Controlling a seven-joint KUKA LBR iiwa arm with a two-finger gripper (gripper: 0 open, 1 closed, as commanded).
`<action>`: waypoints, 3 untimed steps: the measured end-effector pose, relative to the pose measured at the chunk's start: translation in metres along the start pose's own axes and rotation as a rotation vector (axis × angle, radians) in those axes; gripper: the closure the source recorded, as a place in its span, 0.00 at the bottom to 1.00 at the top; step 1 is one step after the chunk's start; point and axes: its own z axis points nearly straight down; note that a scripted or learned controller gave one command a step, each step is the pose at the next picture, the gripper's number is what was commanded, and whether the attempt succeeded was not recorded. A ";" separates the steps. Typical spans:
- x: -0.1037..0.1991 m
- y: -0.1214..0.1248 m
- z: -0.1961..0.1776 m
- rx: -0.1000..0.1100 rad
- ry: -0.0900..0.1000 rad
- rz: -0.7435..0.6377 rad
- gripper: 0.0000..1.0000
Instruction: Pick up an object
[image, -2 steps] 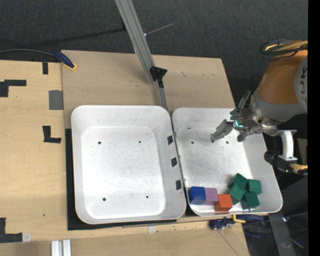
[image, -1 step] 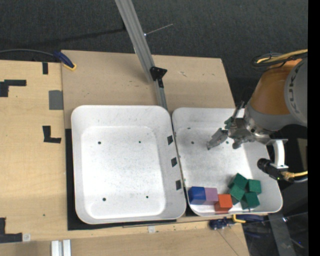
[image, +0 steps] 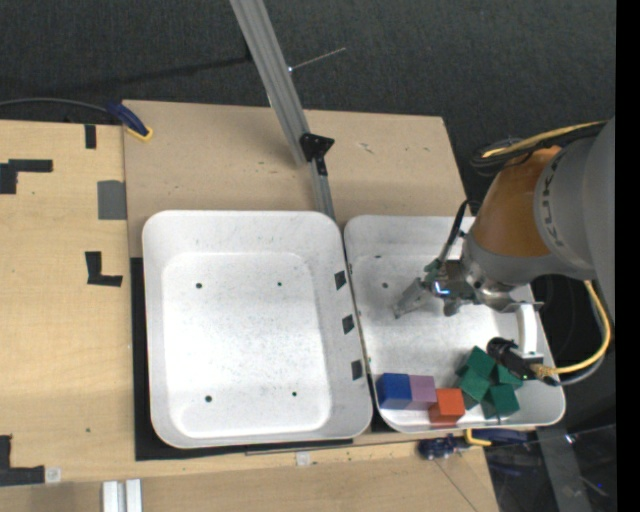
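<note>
Nearest me, orange block (image: 449, 403) sits below my gripper (image: 428, 300), well apart from it; blue block (image: 394, 389) too. Fingers look spread, gripping nothing.

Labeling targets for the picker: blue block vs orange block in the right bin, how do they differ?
The blue block lies leftmost in the row, by the right bin's left wall; the orange block lies further right, against the green blocks. Blue looks slightly larger than orange. The purple block separates them. Both are small cube-like blocks at the bin's near end, away from the gripper.
</note>
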 end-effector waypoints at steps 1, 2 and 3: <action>0.001 -0.001 0.025 -0.004 -0.001 0.000 0.00; 0.002 0.000 0.015 -0.005 0.000 -0.001 1.00; -0.001 0.000 -0.048 -0.013 -0.002 0.000 1.00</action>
